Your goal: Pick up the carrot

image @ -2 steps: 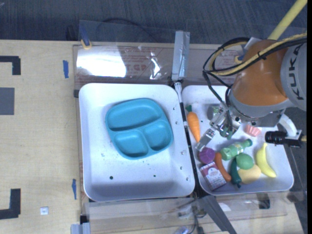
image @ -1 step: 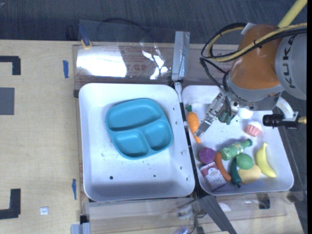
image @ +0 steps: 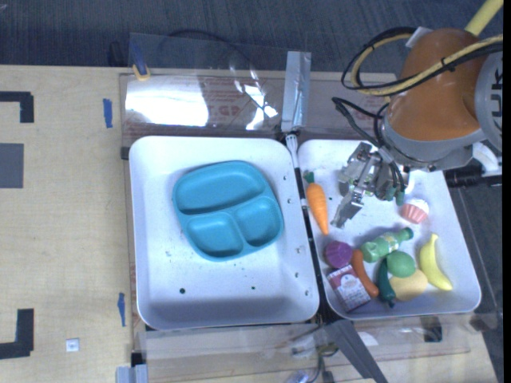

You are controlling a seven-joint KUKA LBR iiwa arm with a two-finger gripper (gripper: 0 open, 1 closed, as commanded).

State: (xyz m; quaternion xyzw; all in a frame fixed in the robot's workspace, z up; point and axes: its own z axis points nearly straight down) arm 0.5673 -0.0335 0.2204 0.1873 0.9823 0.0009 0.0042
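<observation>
The carrot [image: 318, 206], orange with a small green top, lies in the right bin [image: 463, 214] close to its left wall, pointing towards the near side. My gripper [image: 350, 193] hangs just to the right of the carrot, a short gap away and not touching it. Its fingers [image: 346, 211] stand open with nothing between them. The grey arm with its orange band [image: 435, 86] reaches in from the upper right and covers the bin's far right corner.
Toy foods crowd the near half of the right bin: a purple piece [image: 338, 254], a second thin orange piece [image: 365, 273], green vegetables [image: 386, 246], a banana [image: 433, 262], a pink cupcake [image: 414, 211], a red box [image: 350, 287]. The left bin [image: 152, 182] holds a blue divided plate [image: 229, 208].
</observation>
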